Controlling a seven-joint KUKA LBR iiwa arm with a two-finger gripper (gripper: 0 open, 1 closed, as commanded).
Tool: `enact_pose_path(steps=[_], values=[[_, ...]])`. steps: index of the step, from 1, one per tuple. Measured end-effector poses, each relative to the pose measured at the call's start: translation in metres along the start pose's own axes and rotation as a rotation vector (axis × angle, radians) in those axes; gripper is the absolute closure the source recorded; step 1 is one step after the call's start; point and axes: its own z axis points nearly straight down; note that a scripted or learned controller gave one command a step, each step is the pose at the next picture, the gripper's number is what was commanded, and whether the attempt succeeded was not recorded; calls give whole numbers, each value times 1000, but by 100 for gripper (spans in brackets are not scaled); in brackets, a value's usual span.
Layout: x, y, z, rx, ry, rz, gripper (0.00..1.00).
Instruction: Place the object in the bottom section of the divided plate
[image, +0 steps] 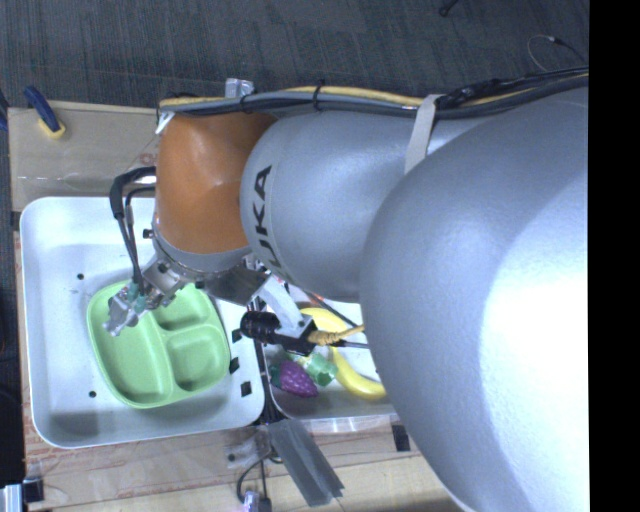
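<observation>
One glossy green divided plate (160, 350), rounded with three compartments, lies in the left white bin (50, 300). Gripper (128, 305) sits over the plate's left rim; finger state unreadable. Right of the plate: bumpy purple grapes (295, 379), then a smooth curved yellow banana (355, 378).

Light even, moderately bright, from above. Broad soft sheen on grey arm (470, 250); highlight near right edge close to blown out. Orange band (200, 185) shows mild gloss, no hard glare. Left white bin (45, 300) bright, with soft grey shadow along its lower wall and beneath arm. Green divided plate (165, 350) evenly lit, compartment ridges faintly shaded. Overall image soft, low resolution; arm near lens slightly blurred. Dark floor at top grainy.
</observation>
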Motion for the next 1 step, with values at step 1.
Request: enact_pose_path(steps=[1], values=[[20,-41,1,0,0,-186,0]])
